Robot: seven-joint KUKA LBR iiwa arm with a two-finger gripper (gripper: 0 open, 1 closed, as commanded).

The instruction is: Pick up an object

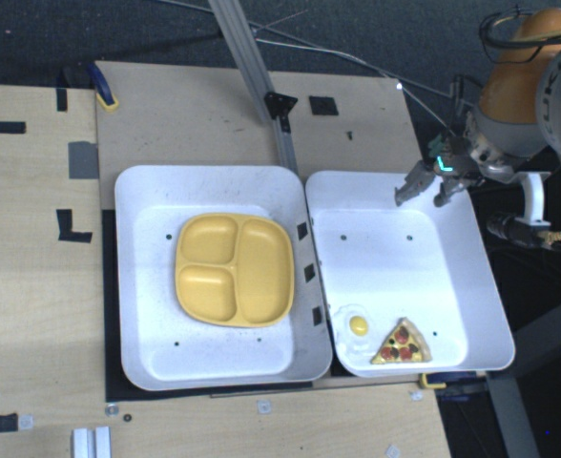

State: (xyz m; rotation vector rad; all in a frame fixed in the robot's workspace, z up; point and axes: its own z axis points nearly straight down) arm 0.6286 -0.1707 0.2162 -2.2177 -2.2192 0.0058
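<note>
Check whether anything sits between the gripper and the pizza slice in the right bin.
Nothing visible does. The gripper hangs over the right bin's far edge; bare bin floor lies between it and the pizza slice. The fried egg sits beside the slice, off that line.

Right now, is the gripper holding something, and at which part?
Nothing is held. The gripper hangs open above the right bin's far edge, apart from the pizza slice and fried egg.

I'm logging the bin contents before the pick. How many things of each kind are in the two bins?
Tray, yellow, left bin: 1
Fried egg, right bin: 1
Pizza slice, right bin: 1
Total: 3
</note>
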